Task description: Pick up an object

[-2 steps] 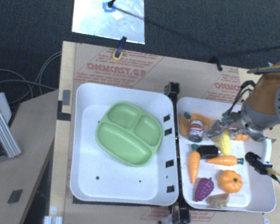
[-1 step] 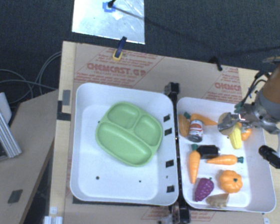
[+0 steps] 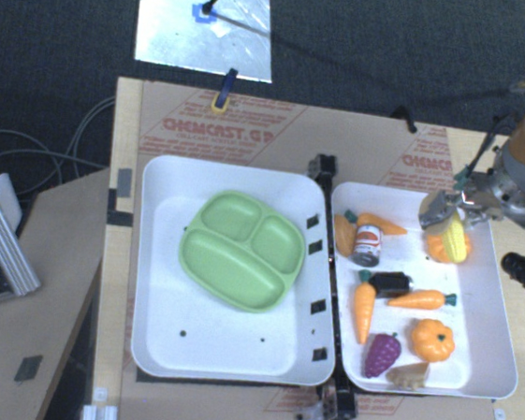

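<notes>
Toy food crowds the right bin (image 3: pixel 500 359): grapes (image 3: pixel 381 352) and a pumpkin (image 3: pixel 431 338) nearest, carrots (image 3: pixel 364 310) and a can (image 3: pixel 367 245) behind. At two o'clock, the gripper (image 3: pixel 443 215) hovers beside yellow corn (image 3: pixel 455 240), likely its target; how its jaws stand cannot be told. A green divided plate (image 3: pixel 241 249) fills the left bin (image 3: pixel 154 333).

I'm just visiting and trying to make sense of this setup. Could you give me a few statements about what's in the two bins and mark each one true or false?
1. The green divided plate lies in the left bin. True.
2. The purple grapes lie on that plate. False: they lie in the right bin, near its front.
3. The small pumpkin sits in the right bin. True.
4. The can lies in the left bin. False: it is in the right bin, near the divider.
5. The gripper is above the right bin's far end, beside the corn. True.
</notes>
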